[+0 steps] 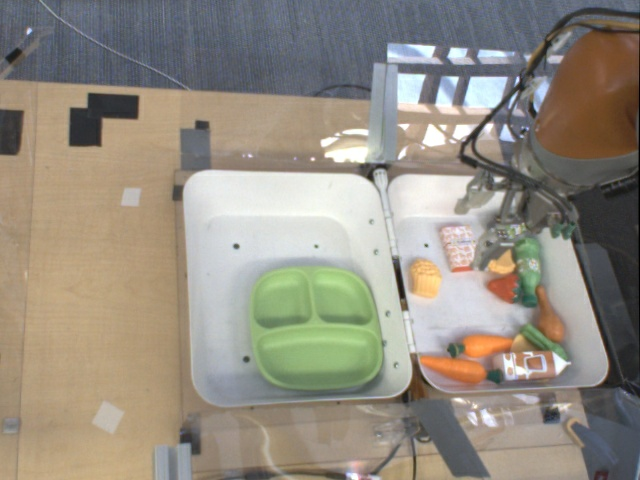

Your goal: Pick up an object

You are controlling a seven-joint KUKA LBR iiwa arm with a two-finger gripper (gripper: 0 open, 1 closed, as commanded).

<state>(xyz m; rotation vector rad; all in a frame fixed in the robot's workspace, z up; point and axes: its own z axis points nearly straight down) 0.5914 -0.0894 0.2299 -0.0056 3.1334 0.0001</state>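
Gripper [505,236] low in the right bin [425,193], upper right of frame, directly above a green bottle [527,258] and red piece [505,288]; finger state cannot be told; judged best practice: centre on one item, descend straight, avoid neighbouring carton [458,247].

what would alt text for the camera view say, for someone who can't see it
A grey and orange robot arm reaches from the right, its gripper low over toy food in the right white bin: two carrots, corn, a small carton and a bottle. The left white bin holds a green divided plate.
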